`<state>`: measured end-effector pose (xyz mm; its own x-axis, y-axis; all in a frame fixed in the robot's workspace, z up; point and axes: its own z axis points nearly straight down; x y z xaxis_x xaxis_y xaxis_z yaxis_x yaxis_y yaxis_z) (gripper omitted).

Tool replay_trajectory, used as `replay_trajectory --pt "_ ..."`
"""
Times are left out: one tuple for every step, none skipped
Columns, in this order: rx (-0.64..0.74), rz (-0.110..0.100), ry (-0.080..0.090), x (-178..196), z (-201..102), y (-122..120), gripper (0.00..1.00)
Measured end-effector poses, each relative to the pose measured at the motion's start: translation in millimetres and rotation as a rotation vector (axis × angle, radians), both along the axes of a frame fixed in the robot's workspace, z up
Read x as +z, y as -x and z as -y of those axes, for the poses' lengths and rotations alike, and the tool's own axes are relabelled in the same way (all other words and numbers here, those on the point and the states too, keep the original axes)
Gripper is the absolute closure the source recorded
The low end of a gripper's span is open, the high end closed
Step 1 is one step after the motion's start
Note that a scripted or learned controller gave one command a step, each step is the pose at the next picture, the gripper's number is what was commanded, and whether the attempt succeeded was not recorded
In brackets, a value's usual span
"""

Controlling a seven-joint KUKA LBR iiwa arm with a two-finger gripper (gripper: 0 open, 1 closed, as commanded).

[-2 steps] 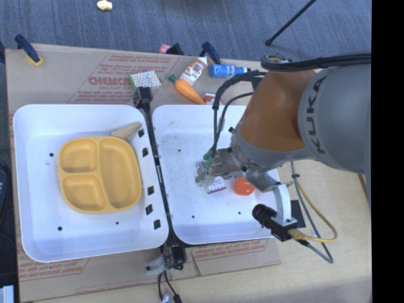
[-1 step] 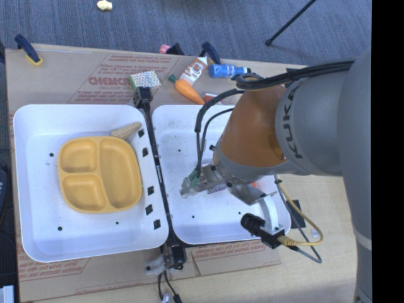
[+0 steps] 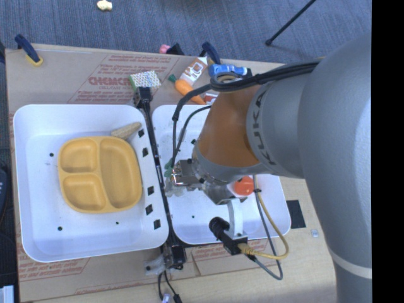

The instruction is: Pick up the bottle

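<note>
A small white and orange bottle [image 3: 192,74] lies tilted on the cardboard just behind the right bin [image 3: 271,223], next to a blue object [image 3: 227,71]. The arm's orange band and grey wrist cover most of the right bin. My gripper [image 3: 179,175] points down at that bin's left side, close to the wall between the bins, well in front of the bottle. A round orange-red thing [image 3: 243,185] peeks out from under the wrist in the right bin.
The left bin [image 3: 31,232] holds a yellow divided plate [image 3: 100,172] and a tan stick-like piece [image 3: 126,130]. A patterned packet [image 3: 145,79] lies behind the bins. Black clips and cables [image 3: 265,251] line the middle wall and the front of the right bin.
</note>
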<state>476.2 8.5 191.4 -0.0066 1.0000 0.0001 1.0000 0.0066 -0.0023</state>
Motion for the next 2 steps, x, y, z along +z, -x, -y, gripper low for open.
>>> replay_trajectory --pt "0.33 -0.004 -0.002 -0.3 46.8 0.7 1.0" --pt "0.322 0.0 -0.001 22.7 -9.4 -0.2 1.0"
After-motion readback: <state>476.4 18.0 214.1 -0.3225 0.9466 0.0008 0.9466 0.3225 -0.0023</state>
